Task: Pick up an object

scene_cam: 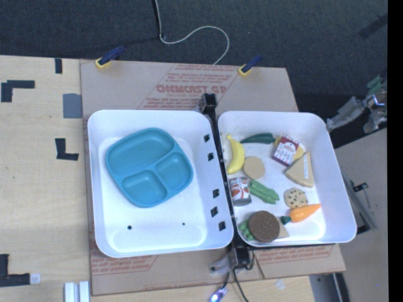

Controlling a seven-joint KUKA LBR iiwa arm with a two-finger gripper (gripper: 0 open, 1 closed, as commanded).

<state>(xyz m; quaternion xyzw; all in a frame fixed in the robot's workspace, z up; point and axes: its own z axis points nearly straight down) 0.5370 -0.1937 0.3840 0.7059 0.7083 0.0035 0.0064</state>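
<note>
The right bin (334, 168) holds several toy foods: a yellow banana (234, 155), a dark green pepper (257, 138), a red box (286, 150), a cheese wedge (301, 170), a tan round biscuit (254, 167), a small can (240, 190), a green pea pod (263, 192), a chip cookie (295, 197), an orange carrot (305, 212) and a brown round patty (263, 226). My gripper (365, 111) shows as grey metal parts outside the right bin, just past its upper-right corner, well away from every item.
The left bin (101, 219) holds a blue divided plate (149, 167). Both bins rest on a cardboard sheet (189, 87) held by two clamps. A white cable (189, 36) loops behind the bins.
</note>
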